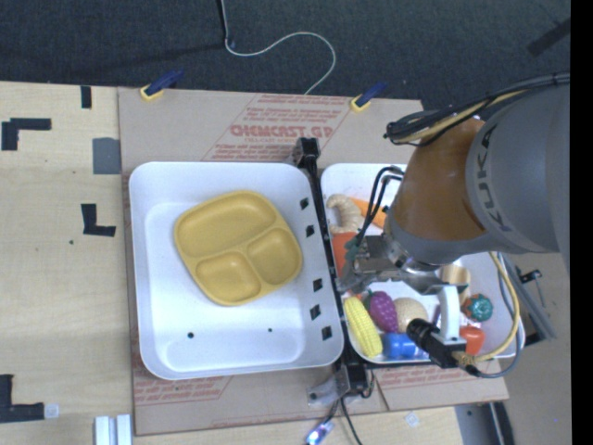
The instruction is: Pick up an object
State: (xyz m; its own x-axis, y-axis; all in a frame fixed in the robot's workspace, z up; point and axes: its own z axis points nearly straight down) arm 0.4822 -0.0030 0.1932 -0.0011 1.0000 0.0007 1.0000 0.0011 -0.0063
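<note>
Camera view — two bins (148,248), one yellow tray (239,247); gripper (363,260) state unclear.

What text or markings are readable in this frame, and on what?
"CHEMCAST GP", red print on the cardboard sheet behind the bins; the smaller red lines around it are too blurred to read.
Letters on the arm, grey housing at right: cut off, unreadable.

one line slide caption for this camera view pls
Grey arm reaching over the right bin of toy food, with a yellow divided plate in the left bin.
</note>
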